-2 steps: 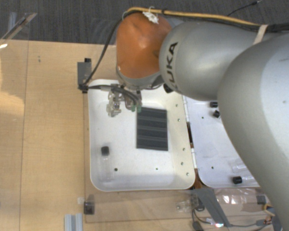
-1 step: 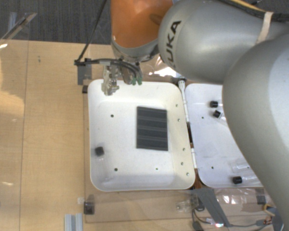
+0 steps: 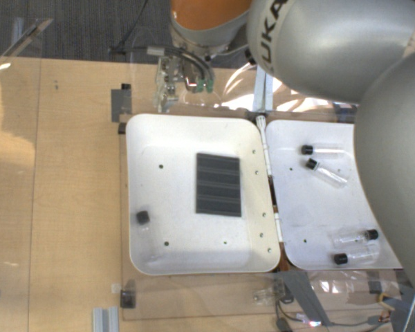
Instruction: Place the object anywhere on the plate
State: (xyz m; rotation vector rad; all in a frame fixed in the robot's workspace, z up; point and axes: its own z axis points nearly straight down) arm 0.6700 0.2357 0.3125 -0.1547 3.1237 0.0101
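Camera view: the gripper [image 3: 183, 81] hangs at twelve o'clock above the left bin [image 3: 145, 251]; whether it grips anything, I cannot tell. The dark ribbed plate [image 3: 218, 185] lies mid-bin. Capped clear vials [image 3: 323, 169] sit at three o'clock in the right bin [image 3: 290, 247], likely awaiting pickup. Pale wooden tabletop [image 3: 55, 185], grey carpet beyond.

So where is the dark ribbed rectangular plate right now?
The dark ribbed rectangular plate lies flat near the middle of the left white bin, a little toward its right wall, with a small dark cap-like object off to its lower left.
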